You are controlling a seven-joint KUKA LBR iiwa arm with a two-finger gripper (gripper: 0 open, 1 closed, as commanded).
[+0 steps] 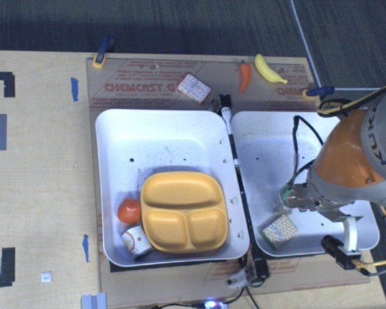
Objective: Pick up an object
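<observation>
Nearest edge: dark cables (248,277) are bunching under the front lip where the two bins meet. A pale wooden bench (38,192) is carrying black corner marks and short blue tape strips (85,246), with a brown printed cardboard sheet (148,85) lying under the bins.

The left shallow white plastic bin (109,134) is holding a yellow plastic three-compartment tray (183,211) at its front. An orange-red round ball (128,210) is touching the tray's left side, and a small white-and-orange cylinder (135,240) is lying tilted in the front-left corner.

In the right shallow white plastic bin (264,134), the green-and-white patterned rectangular block (280,229) is lying tilted against the front wall. My claw (288,205) is hanging just above and behind it. My orange-banded wrist is covering the tip, so I cannot tell whether the claw is apart or together, or whether it is touching the block. My arm is being cut off at the right.

Farther back on the cardboard, a small patterned flat packet (193,87), a red chilli-shaped toy (245,77) and a yellow banana-shaped toy (269,69) are lying. A blue clamp (318,93) and a yellow-and-blue clamp (103,51) are gripping the sheet's corners.

Beyond them, dark blue-grey carpet (180,11) is running to the top, with a thin pale line (302,31) crossing it. The print on the cardboard is too blurred to read fully.
</observation>
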